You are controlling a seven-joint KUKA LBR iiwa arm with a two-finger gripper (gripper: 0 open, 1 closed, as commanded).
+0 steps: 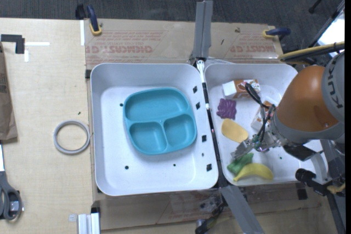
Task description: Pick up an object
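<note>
Toy food lies scattered in the right bin (216, 71), which sits at the table's (44, 90) right end. The claw (253, 144) hangs low over this bin's near half, its dark fingers angled toward the green vegetable (240, 162); whether they are parted or closed cannot be told, and nothing is seen between them. Just nearer the table's front edge lies a yellow banana (255, 172), touching the green vegetable. A yellow wedge (235, 130) rests toward the bin's left wall, with a purple grape bunch (226, 108) beyond it and a brown-and-white packet (239, 88) near the far wall. The left bin (104, 134) holds a blue divided plate (159, 120). Out on the table's left end lie a grey ring (72, 136) and, at the front-left corner, scissors (9, 201).
</note>
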